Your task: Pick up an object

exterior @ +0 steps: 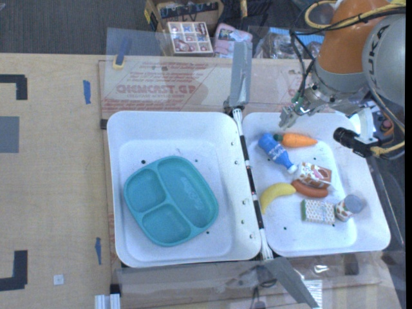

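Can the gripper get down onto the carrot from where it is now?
Probably yes. The gripper hangs just above the right bin's far edge, close to the carrot. Nothing lies over the carrot, though the blue bottle crowds its left end.

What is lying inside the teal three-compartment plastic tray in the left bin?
The teal three-compartment plastic tray shows only its own bare surface in all three sections. The patch of the left white bin floor beneath it is covered, so cannot be checked.

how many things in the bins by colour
Teal: 1, divided plate
Blue: 1, bottle
Orange: 1, carrot
Yellow: 1, banana
Red-brown: 1, hot dog
Mixed colours: 3, small packet, patterned block, grey-and-white piece
Total: 8
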Tool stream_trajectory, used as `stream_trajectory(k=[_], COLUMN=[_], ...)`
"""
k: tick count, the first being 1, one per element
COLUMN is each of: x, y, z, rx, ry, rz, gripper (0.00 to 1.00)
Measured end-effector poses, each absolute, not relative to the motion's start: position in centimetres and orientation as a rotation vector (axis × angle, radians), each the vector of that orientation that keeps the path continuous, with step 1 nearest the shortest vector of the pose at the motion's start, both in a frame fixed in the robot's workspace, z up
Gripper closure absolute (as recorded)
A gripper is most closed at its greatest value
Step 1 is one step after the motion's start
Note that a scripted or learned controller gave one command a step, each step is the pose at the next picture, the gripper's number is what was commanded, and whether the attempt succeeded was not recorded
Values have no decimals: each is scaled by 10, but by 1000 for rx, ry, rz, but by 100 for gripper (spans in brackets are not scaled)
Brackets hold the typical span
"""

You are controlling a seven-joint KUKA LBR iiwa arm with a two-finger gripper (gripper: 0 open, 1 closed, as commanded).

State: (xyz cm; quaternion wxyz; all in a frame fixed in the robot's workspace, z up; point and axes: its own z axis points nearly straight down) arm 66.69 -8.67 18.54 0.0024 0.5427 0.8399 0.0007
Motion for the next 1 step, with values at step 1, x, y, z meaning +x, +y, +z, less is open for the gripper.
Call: stream_trajectory(k=[1], x=[667], y=[-87], z=[185], rx=[1702], ry=[2635], rz=[2], gripper=[0])
